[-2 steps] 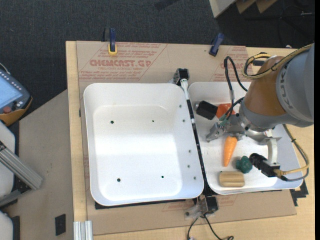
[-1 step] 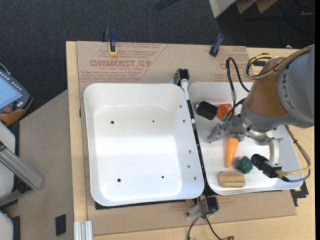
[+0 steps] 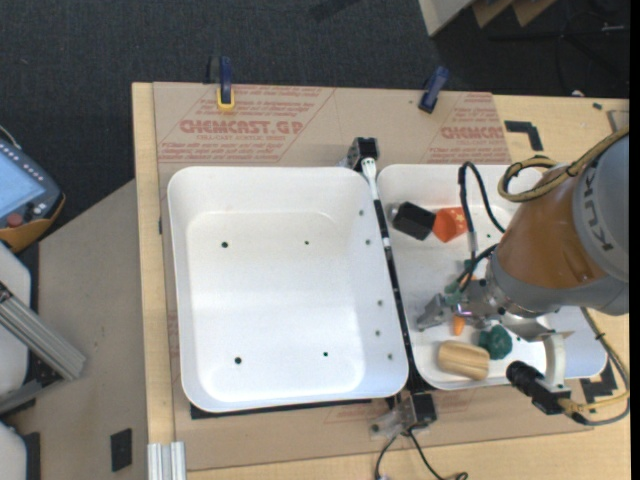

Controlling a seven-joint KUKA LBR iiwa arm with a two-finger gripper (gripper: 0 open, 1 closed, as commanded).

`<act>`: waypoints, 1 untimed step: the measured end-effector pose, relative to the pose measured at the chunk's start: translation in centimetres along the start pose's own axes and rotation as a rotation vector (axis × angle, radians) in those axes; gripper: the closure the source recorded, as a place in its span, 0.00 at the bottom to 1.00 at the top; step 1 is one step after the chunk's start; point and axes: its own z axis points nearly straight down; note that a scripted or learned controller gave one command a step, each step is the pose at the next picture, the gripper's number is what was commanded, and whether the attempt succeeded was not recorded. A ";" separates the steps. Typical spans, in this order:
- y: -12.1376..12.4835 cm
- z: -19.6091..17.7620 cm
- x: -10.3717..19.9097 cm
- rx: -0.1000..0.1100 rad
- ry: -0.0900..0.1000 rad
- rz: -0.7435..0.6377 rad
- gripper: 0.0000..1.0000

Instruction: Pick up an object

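So the gripper is down low in the right bin, can't tell its state from here. Closest candidates are the tan wooden cylinder and a teal rounded lump just beside it at the near end. I'd centre squarely on one first. Orange block and black piece sit farther back.

Tool low in right bin beside wooden cylinder, teal object, orange block

two bins side by side, objects in right one
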 end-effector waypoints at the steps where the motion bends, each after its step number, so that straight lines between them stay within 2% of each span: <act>1: 5.0 -10.7 0.1 -0.023 -0.006 -0.005 0.00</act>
